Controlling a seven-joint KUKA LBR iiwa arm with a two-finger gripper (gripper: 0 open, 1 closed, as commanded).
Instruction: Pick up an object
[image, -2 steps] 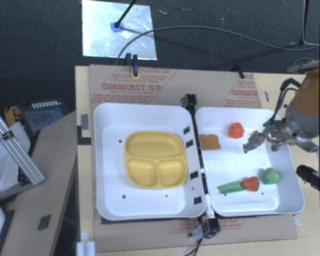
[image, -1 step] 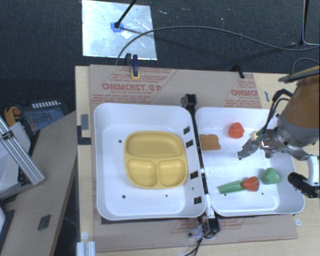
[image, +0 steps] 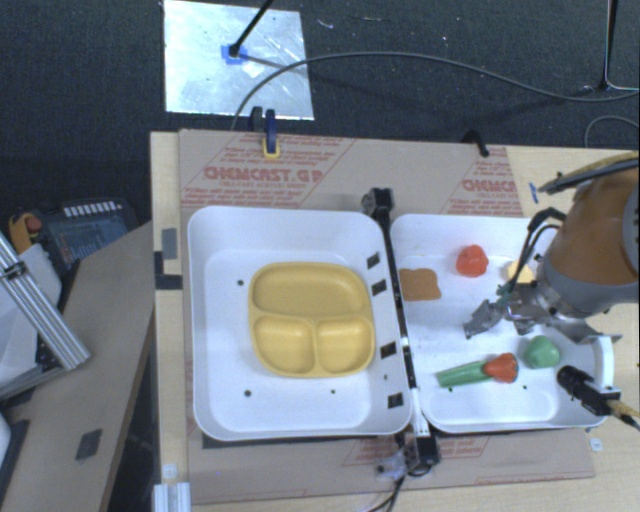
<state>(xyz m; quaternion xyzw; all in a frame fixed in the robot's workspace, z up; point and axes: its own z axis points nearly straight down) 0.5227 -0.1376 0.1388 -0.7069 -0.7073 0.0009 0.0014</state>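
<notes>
Yellow divided tray (image: 305, 318) in the left bin (image: 215, 400); silver sheet (image: 235, 55) beyond the bench.

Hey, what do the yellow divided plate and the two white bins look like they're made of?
The yellow plate looks like molded plastic with a matte finish: uniform color, softly rounded dividers, no glare. The left bin and the right bin also look like plastic, smooth and slightly glossy, with thin rounded rims, though coated metal cannot be ruled out.
</notes>
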